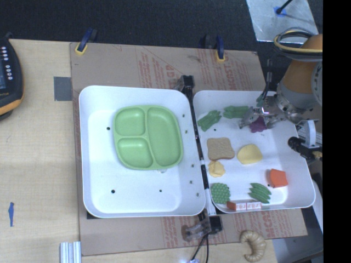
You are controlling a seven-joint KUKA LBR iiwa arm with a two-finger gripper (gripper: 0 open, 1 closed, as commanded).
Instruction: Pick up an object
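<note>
Nearest the camera, a tan croissant-shaped toy [254, 244] lies on the cardboard below the bins, outside both. Just above it the right bin [296, 201] holds a scatter of small play-food pieces: a green pea pod [260, 192], a dotted green piece [220, 192], an orange block [278, 177], a yellow lump [249, 154], a smaller yellow piece [216, 169], a brown bread slice [220, 148] and two green leafy pieces [209, 119] near the far wall. The left bin [93, 147] carries a green divided plate [148, 136]. At the right bin's far right corner the gripper [262, 114] sits low over a purple piece [258, 124], which lies at or between its tips, though whether they are spread or clamped on it I cannot tell. That purple piece looks small, light and hollow plastic, probably stiff and somewhat slick, so it could squirt sideways under a poor pinch. A hold across its widest middle, fingers square to its sides, seems safest.
</note>
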